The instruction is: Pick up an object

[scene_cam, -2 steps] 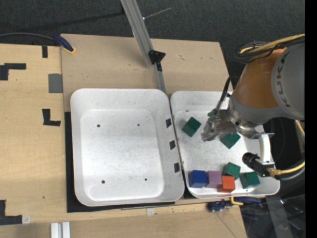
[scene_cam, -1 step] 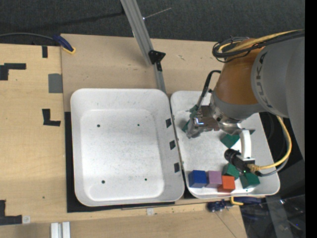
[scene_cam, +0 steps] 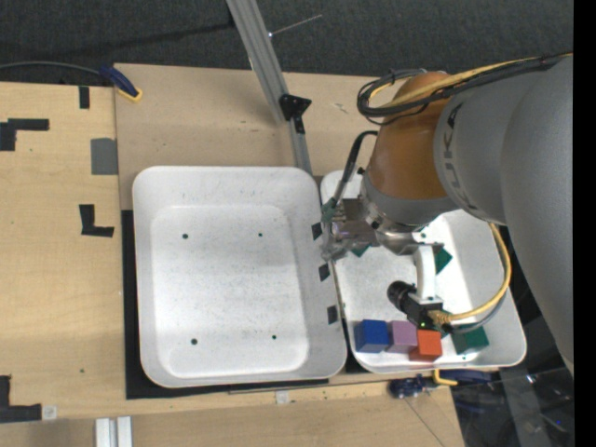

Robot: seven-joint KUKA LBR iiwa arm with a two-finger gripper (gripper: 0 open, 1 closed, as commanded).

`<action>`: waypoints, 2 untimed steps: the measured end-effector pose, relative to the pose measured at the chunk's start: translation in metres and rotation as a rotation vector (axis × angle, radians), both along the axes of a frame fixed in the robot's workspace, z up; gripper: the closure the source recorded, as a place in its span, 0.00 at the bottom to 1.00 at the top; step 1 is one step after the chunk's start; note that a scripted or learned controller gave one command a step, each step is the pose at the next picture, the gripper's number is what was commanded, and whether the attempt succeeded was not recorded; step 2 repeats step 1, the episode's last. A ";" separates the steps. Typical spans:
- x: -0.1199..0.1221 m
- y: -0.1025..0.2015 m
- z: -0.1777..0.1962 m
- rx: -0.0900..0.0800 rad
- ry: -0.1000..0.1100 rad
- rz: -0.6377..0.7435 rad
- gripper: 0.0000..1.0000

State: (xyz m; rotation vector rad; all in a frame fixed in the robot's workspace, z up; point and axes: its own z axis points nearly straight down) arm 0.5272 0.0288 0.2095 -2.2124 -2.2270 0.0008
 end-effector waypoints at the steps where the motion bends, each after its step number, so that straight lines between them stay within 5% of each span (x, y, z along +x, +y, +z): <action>1: 0.004 0.051 0.001 0.000 0.000 0.001 1.00; 2: 0.004 0.051 0.001 0.000 0.000 0.001 1.00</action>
